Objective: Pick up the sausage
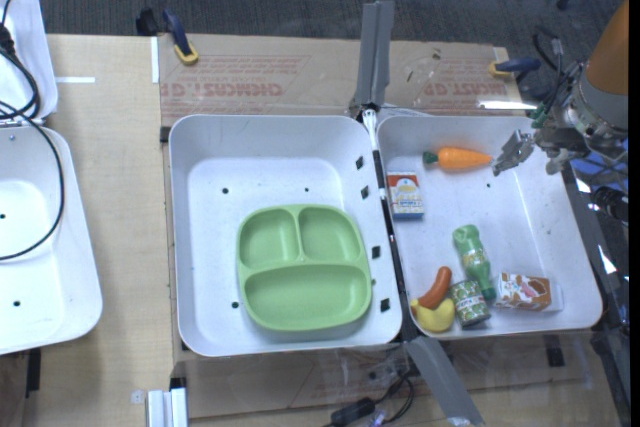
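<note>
A wooden bench (100, 75) carried two shallow white bins side by side, seen from above at a slant. The left bin (200, 215) was the landmark for everything else. Inside it, toward its near right corner, lay a light green plate (302, 267) divided into three compartments.

Touching the left bin's right wall sat the right bin (570, 215), which held all the small items. The grey arm (608, 85), with its orange band, reached in over that bin's far right corner, well away from the left bin. Its gripper (514, 155) hung just inside that corner, the two thin fingers spread apart with nothing between them.

An orange carrot (459, 158) with a green top lay just beside the gripper, on the side nearer the left bin. A small red, white and blue box (404, 196) lay just right of the left bin's wall. A green bottle (471, 260) lay toward the near edge, with an orange and white packet (523, 291) farther right.

The sausage (435, 286) was a short, slightly curved reddish-brown cylinder with a smooth skin, lying tilted near the left bin's near right corner. It touched a yellow banana (432, 317), beside a small green can (468, 304).
</note>
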Robot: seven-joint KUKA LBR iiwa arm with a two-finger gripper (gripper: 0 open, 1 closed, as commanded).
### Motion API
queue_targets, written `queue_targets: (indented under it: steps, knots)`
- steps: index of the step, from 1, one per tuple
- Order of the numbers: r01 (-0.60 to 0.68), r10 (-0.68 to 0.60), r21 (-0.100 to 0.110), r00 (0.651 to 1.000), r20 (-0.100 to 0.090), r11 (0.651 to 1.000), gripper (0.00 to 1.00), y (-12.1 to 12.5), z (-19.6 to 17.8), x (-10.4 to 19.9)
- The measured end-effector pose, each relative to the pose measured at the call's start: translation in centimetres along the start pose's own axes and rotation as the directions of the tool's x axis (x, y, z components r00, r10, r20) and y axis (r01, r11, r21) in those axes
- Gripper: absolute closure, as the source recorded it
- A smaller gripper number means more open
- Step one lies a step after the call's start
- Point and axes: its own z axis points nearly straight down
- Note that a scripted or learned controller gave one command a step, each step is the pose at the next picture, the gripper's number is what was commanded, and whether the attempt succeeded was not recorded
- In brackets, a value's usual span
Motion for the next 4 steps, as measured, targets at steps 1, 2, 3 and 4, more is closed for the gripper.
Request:
queue_targets:
  steps: [1, 2, 3, 4]
  knots:
    - [0.002, -0.002, 0.000, 1.000, 0.001, 1.000, 1.00, 0.0, -0.9, -0.1]
    - [0.002, -0.002, 0.000, 1.000, 0.001, 1.000, 0.00, 0.0, -0.9, 0.0]
    - [0.051, -0.051, 0.002, 0.999, -0.001, 0.999, 0.00, -9.1, 3.2, 7.6]
    - [0.077, -0.077, 0.001, 0.997, 0.000, 0.997, 0.00, -12.2, 0.4, 15.1]
